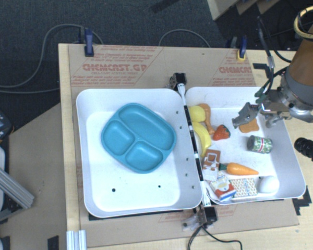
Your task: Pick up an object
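My gripper [259, 120] hangs over the back part of the right bin [289, 155], with the arm reaching in from the right. Its two grey fingers [244, 115] stand apart, open. A small orange object [251, 125] lies just below and between them, partly hidden by the left finger; I cannot tell whether they touch it. Close by lie a green can [260, 144], a red strawberry-like piece [221, 133], a banana [201, 134] and a carrot [239, 169].
A blue divided plate [139, 137] fills the middle of the left bin [96, 191]. The front of the right bin holds a white egg [268, 183], small boxes [235, 187] and a brown-and-white packet [211, 161]. A black clip [177, 79] sits where the bins meet.
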Available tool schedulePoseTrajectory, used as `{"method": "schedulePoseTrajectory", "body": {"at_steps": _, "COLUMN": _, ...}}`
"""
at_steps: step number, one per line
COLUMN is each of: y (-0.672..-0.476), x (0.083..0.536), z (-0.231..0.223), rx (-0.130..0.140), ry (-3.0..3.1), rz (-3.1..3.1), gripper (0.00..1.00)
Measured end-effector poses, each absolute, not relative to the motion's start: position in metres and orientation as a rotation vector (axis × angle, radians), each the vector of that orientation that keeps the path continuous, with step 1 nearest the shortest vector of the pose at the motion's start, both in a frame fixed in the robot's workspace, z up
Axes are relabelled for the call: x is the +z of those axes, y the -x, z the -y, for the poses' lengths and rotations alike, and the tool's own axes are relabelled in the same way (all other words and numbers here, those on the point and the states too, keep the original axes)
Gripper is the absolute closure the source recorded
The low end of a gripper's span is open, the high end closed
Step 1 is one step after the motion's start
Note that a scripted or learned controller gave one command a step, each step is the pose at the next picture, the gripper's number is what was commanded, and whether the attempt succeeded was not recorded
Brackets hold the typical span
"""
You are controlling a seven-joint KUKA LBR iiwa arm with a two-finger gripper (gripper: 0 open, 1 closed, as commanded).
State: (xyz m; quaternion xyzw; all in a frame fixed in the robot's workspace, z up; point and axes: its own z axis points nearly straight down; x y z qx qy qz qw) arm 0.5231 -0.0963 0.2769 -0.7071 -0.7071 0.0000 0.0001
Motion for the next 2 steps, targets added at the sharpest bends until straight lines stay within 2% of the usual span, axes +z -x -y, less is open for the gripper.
{"method": "schedulePoseTrajectory", "body": {"at_steps": 1, "y": -0.553, "x": 0.108, "z": 0.165, "rx": 0.005, "ry": 2.229, "rz": 2.220, "gripper": 0.00}}
{"method": "schedulePoseTrajectory", "body": {"at_steps": 2, "y": -0.532, "x": 0.083, "z": 0.210, "rx": 0.003, "ry": 2.224, "rz": 2.215, "gripper": 0.00}}
